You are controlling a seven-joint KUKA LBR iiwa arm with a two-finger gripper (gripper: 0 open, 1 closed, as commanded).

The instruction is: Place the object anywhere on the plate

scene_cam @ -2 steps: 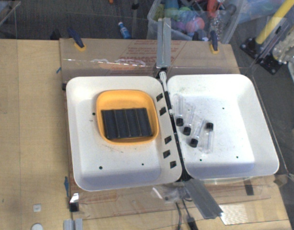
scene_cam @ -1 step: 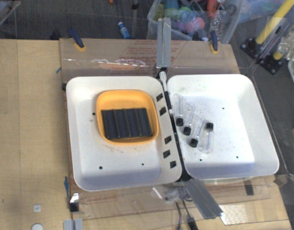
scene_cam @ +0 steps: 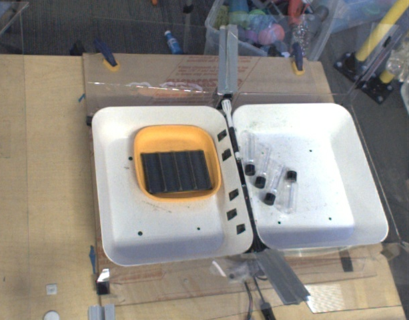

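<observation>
Dark ridged block (scene_cam: 176,172) lying on the orange plate (scene_cam: 174,133)

The plate is sitting in the left bin (scene_cam: 111,179) with the block lying flat across its middle; in the right bin (scene_cam: 337,179), several clear black-capped vials (scene_cam: 260,181) are lying clustered near the left wall.

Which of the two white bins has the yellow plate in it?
The left bin holds the yellow plate, which has a black ridged block on it. The right bin has little clear vials instead.
</observation>
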